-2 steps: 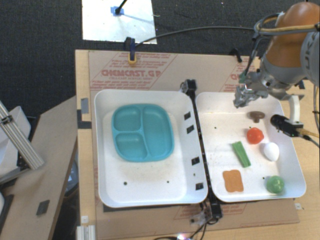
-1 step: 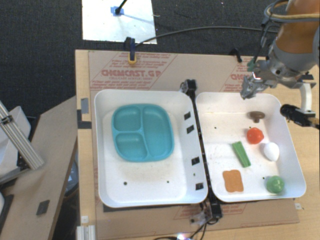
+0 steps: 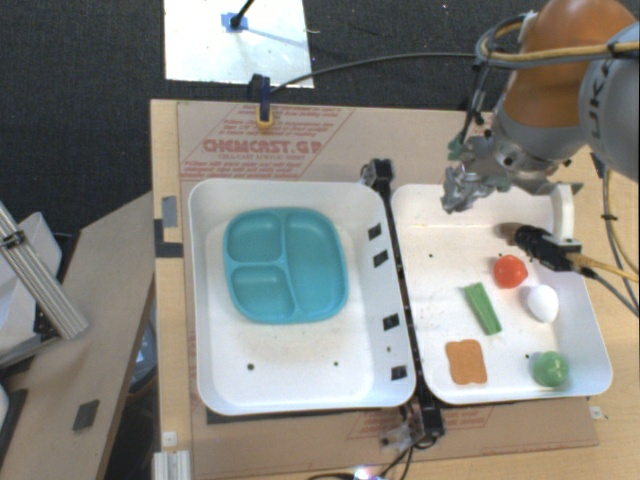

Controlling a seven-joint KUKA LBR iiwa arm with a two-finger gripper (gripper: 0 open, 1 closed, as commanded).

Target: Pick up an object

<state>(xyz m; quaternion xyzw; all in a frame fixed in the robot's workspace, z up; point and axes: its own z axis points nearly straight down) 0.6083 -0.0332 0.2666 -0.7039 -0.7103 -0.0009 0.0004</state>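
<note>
In the right-hand white plastic bin: five small things, all on the half of its floor away from the other bin, none touching each other
Red round tomato-looking piece: roughly mid-bin, closest of the five to the bin's far wall
White egg-shaped piece: just beside the red one, a bit nearer the bin's front and its outer wall
Green flat stick: lying flat near the bin's centre, running slantwise from far to near
Orange flat square-ish slab: close to the bin's front wall, just in front of the stick's near end
Green round lumpy piece: in the bin's front outer corner, practically at the rim
Gripper: over the bin's far inner corner, well apart from all five pieces
Jaws: honestly can't tell from this angle if they're spread or pressed together
Grey arm with the orange band: reaches in over the bin's far wall from the view's right
Left-hand white bin: sits right against the right-hand bin's inner wall
Teal divided plastic plate: flat in that left-hand bin, well apart from the right-hand bin's pieces
Brown board with red print: under the right-hand bin and its neighbour, sticking out past their far walls
</note>
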